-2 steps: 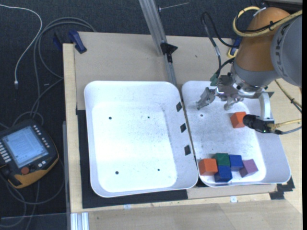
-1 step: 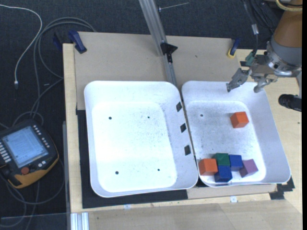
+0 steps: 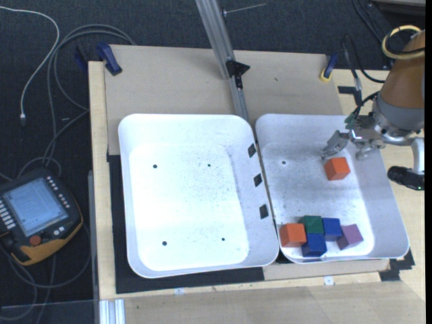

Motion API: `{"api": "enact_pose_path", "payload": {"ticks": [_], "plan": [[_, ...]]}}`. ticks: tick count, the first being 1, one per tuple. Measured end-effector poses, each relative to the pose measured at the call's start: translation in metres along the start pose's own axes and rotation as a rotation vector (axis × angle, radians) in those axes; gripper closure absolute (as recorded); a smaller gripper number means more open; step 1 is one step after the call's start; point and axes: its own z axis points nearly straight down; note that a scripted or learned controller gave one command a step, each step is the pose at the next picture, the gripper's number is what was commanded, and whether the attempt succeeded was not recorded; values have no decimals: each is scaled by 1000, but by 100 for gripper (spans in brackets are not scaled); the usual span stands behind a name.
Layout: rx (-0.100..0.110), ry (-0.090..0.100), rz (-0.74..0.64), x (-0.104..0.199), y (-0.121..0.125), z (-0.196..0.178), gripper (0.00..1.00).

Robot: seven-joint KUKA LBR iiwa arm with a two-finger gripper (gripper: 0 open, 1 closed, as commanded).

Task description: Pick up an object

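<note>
An orange cube lies alone on the floor of the right bin, in its upper right part. My gripper hangs just above and a little behind the cube, open, its two fingers spread wide with nothing between them. The cube sits under the left finger, apart from it. At the bin's near edge lies a cluster: an orange block, a green block, two blue blocks and a purple block.
The left bin sits beside the right one, joined by black clips. A metal rail slants in from the top to the bins' seam. The arm's orange band rises at the right edge.
</note>
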Motion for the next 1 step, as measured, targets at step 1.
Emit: {"api": "enact_pose_path", "payload": {"ticks": [1], "plan": [[-12,-2,-4,-6,0,-18,0]]}}
